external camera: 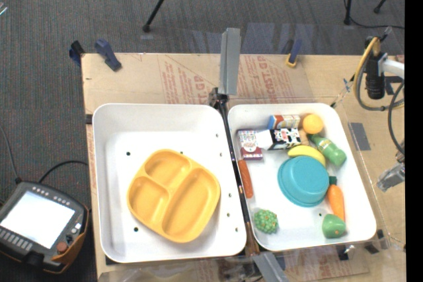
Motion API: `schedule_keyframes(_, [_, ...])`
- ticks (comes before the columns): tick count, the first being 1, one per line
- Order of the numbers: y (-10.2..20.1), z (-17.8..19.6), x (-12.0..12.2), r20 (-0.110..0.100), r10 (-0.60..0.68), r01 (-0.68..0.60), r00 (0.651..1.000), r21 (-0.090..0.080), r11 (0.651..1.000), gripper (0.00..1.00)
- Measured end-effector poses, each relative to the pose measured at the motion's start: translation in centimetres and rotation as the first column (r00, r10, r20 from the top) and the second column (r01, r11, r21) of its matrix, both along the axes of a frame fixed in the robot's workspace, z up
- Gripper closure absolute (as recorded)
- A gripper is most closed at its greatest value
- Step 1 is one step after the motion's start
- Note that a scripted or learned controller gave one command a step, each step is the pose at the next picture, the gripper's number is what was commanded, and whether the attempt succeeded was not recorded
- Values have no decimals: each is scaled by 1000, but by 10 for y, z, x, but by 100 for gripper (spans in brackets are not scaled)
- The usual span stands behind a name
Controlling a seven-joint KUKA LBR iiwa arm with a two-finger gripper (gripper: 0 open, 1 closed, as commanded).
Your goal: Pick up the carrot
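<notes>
The carrot (336, 201) is a short orange cone lying in the right bin (299, 242), near its front right corner. It points roughly front to back, just right of a teal bowl (303, 181) and touching or almost touching the bowl's rim. A green piece (334, 226) sits at the carrot's near end; I cannot tell whether it is the carrot's top or a separate toy.
The right bin also holds a yellow banana (306, 152), a green bottle (330, 150), a yellow-orange ball (312, 123), small cartons (285, 137), a red-orange stick (246, 179) along the left wall and a green bumpy ball (266, 220). A yellow divided plate (174, 195) lies in the left bin (109, 142).
</notes>
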State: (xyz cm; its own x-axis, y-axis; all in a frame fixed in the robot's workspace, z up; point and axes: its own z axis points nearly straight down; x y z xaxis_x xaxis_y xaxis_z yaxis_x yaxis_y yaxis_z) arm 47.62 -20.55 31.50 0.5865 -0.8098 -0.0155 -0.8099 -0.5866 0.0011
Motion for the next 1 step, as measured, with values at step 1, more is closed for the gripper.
schedule_keyframes(1, [4,52,2,8,172,-172,985,-3,985,100])
